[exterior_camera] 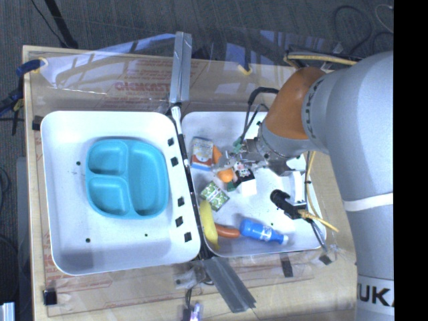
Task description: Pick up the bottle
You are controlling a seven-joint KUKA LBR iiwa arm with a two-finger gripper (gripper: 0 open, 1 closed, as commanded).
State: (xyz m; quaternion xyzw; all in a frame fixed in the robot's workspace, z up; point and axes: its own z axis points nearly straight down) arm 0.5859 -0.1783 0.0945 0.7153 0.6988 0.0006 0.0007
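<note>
The blue bottle (263,232) with a white cap lies on its side near the front edge of the right bin (221,124). My gripper (238,164) hangs over the middle of that bin, well behind the bottle and to its left. It sits right over a small orange item (227,176), close to it. I see nothing of the bottle in the gripper.
Also in the right bin are a white and orange carton (202,150), a green patterned packet (215,196), a yellow banana (208,223) and a red sausage-shaped item (227,231) beside the bottle. The left bin (67,239) holds a blue divided plate (127,177).
</note>
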